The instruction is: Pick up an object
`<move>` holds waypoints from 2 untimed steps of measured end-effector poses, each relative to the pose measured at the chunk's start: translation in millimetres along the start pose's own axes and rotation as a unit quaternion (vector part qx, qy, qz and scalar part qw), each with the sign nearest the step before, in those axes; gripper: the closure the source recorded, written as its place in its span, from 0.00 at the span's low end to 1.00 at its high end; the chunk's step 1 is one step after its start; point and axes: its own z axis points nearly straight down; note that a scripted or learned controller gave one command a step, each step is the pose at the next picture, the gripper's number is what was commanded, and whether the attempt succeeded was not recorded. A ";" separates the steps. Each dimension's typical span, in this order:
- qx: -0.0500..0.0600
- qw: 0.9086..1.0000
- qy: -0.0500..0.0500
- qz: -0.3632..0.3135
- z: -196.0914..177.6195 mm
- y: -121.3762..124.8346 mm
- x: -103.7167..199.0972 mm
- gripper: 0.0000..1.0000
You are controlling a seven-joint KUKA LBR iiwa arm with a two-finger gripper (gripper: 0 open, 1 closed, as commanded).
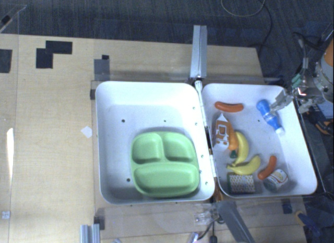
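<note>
Gripper [284,99] sits at the right bin's [308,155] far right corner, just beside the blue bottle [269,115]; jaws' state cannot be told; bottle lies on bin floor; green tray [164,162] in left bin [112,132].

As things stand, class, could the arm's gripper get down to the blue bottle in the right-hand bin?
Probably yes. The gripper sits at the right bin's upper right edge, close beside the blue bottle. The bottle lies apart from the sausage and bananas, with nothing on top of it.
</note>
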 end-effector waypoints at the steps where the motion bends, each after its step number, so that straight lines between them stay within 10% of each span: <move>1: -0.002 1.000 0.000 0.018 162.9 31.4 -11.9 0.00; 2: 0.000 1.000 0.001 0.016 154.0 32.2 -11.3 1.00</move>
